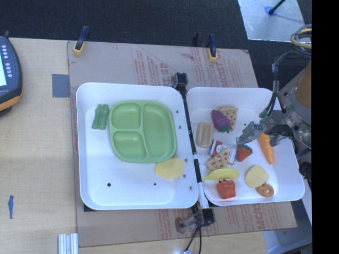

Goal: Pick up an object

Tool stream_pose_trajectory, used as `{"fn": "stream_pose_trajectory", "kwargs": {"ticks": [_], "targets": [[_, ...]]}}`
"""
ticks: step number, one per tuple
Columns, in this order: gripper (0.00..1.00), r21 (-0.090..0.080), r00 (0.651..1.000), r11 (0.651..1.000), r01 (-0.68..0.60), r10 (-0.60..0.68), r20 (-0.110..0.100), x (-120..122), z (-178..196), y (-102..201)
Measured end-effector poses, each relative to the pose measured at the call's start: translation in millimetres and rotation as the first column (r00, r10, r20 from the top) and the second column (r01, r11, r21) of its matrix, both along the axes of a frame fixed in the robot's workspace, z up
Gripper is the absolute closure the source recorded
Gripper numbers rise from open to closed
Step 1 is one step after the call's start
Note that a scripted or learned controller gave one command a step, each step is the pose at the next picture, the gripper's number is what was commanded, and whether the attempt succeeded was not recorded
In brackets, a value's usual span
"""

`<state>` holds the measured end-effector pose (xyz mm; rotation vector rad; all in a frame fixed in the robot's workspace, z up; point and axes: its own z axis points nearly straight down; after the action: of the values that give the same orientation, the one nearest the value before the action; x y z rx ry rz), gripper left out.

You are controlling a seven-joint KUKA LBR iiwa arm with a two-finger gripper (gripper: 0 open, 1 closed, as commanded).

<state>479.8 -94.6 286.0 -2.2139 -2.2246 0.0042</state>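
Several crowded toys in the right bin (296, 192); our gripper (250, 135) hovers above the tomato (243, 153), carrot (266, 148) at three o'clock. Fingers' state: cannot tell. We'd descend straight onto one piece.

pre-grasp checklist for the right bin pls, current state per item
1. Gripper over the right bin: ok.
2. Object between its fingers: cannot tell.
3. Target close by: ok, red piece sits just below the gripper, carrot to its right.
4. Target free of neighbours: not ok, red piece touches the waffle piece.
5. Left bin items out of the arm's way: ok, green tray and green beans lie there.
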Motion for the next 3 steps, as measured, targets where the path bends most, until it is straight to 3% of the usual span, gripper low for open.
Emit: {"fn": "stream_pose_trajectory", "kwargs": {"ticks": [1, 2, 3], "targets": [[0.0, -0.002, 1.0, 1.0, 0.001, -0.001, -0.007, 62.4, -136.0, -54.9], [0.0, 0.004, 1.0, 1.0, 0.002, -0.002, 0.002, 62.6, -194.3, -84.1], [1.0, 0.002, 1.0, 1.0, -0.003, 0.002, 0.008, 65.1, -178.5, -84.1]]}}
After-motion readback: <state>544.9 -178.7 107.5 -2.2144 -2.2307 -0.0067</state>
